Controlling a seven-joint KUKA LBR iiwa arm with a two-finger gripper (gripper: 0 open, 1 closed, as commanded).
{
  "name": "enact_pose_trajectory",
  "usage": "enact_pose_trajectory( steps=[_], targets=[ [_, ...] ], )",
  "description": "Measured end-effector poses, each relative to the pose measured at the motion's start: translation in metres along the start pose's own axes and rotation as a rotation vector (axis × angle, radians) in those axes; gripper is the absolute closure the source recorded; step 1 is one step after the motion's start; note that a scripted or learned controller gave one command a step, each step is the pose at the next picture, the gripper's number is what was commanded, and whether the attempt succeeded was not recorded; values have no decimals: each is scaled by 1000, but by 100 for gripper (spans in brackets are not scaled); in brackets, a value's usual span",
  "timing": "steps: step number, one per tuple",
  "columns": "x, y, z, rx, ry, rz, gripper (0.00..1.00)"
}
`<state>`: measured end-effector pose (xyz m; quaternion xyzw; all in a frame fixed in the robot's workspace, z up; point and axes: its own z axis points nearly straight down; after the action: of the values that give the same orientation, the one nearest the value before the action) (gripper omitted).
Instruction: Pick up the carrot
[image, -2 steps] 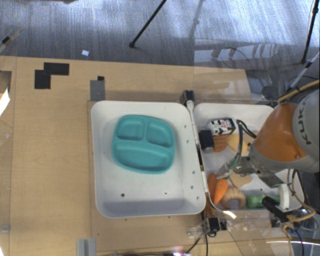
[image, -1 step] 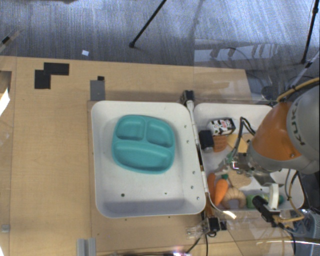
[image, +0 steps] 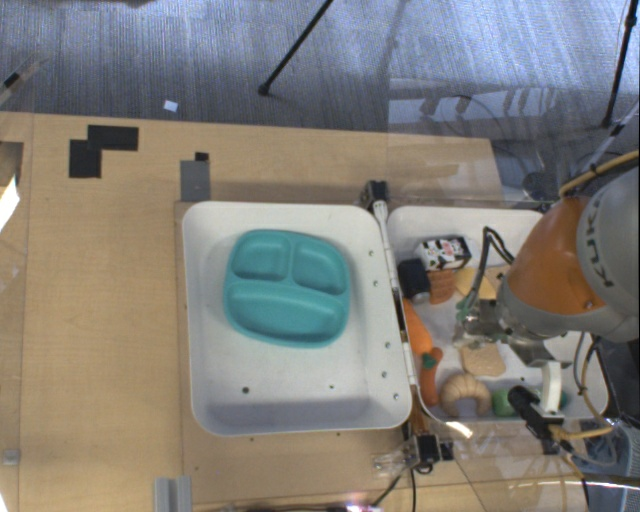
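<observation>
The carrot (image: 424, 350) lay in the right bin (image: 520, 222), hard against its left wall, leafy end toward a tan, bun-shaped toy (image: 466, 392). The arm (image: 560, 280) hung over the bin's middle, just right of the carrot; I couldn't tell how the jaws stood. To my eye, a clean pick meant shifting left, turning the jaws across the carrot's narrow width, and descending clear of the wall. The teal plate (image: 288, 287) sat in the left bin (image: 205, 330).

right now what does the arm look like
The arm is grey with a broad orange band above the wrist and dark lettering on the grey shell. Thin black cables loop beside it. The gripper end is grey metal.
</observation>
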<state>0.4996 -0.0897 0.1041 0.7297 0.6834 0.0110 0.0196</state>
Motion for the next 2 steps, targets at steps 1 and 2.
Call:
enact_pose_trajectory(
  steps=[1, 2],
  targets=[
    [3, 10, 8, 21, 10, 405, 100],
    [3, 8, 13, 21, 5, 404, 0]
  ],
)
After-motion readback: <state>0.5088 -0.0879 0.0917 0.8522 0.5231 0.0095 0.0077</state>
